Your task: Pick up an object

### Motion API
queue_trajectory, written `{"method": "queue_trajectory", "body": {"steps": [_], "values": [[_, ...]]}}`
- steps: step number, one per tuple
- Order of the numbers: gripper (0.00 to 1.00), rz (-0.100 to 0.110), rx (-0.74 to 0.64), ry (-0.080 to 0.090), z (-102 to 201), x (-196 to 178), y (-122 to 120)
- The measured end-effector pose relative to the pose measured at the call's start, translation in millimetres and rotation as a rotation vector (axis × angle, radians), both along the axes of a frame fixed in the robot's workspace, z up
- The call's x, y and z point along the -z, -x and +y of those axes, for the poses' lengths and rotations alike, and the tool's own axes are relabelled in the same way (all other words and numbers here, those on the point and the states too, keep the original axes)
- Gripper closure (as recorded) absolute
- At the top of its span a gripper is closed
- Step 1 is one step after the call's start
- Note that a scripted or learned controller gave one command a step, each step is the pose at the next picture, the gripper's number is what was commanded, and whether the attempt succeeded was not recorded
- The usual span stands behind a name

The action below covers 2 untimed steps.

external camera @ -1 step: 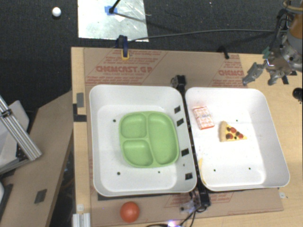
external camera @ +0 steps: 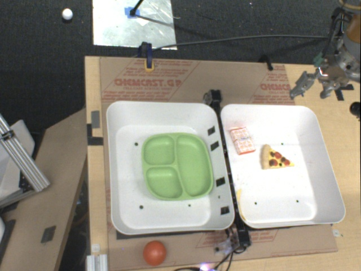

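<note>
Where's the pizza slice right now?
The pizza slice lies in the right bin, near its middle, just right of the small pink packet. The gripper is above the bin's far right corner, apart from it.

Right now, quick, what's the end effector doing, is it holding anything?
End effector: fingers spread open, holding nothing, up past the right bin's far corner; pizza slice untouched.

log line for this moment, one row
arm: gripper above right bin's far corner, holding nothing | right bin: pizza slice, small packet | left bin: green tray
</note>
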State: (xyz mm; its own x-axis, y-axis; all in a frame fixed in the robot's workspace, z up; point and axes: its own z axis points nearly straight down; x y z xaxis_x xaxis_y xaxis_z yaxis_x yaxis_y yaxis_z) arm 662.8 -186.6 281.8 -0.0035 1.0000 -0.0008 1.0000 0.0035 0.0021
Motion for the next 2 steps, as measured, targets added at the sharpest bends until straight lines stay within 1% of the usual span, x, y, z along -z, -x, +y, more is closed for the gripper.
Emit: {"method": "queue_trajectory", "body": {"steps": [1,2], "values": [[0.00,0.002,0.001,0.000,3,42,4],[0.00,0.004,0.002,-0.001,3,105,6]]}}
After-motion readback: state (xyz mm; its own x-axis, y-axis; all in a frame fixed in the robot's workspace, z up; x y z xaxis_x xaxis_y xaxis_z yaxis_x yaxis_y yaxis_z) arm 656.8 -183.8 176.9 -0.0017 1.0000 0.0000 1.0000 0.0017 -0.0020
